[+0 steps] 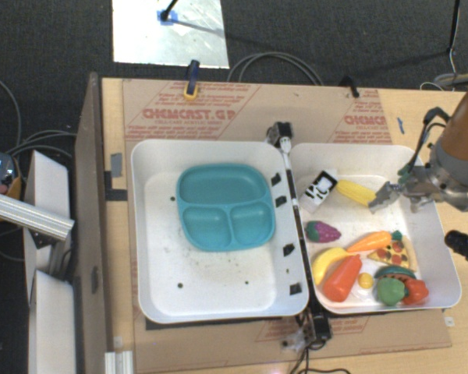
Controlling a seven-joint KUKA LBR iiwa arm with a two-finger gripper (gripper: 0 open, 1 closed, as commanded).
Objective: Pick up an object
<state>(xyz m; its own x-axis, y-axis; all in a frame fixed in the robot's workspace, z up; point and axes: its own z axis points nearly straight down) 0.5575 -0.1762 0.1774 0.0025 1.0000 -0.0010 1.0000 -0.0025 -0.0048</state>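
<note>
**Yellow corn cob nearest the gripper, nothing lifted yet**

Yellow corn cob (356, 191) lies flat in the upper part of the right bin (449, 267), just beside a small black-and-white box (320, 188). We note the gripper (390, 194) right at the cob's right end, low over the bin floor. We cannot tell from this slant whether its tips are spread or closed, and we see nothing held.

We judge the cob a light, hollow plastic toy: stiff, smooth, rounded, likely to roll or squirt sideways if pinched off-centre. Best hold, in our view, is across the middle of its short width.

The other toys crowd the bin's lower corner: purple berry (323, 231), banana (326, 262), carrot (368, 241), red pepper (342, 278). Teal divided plate (225, 207) sits in the left bin (157, 287).
</note>
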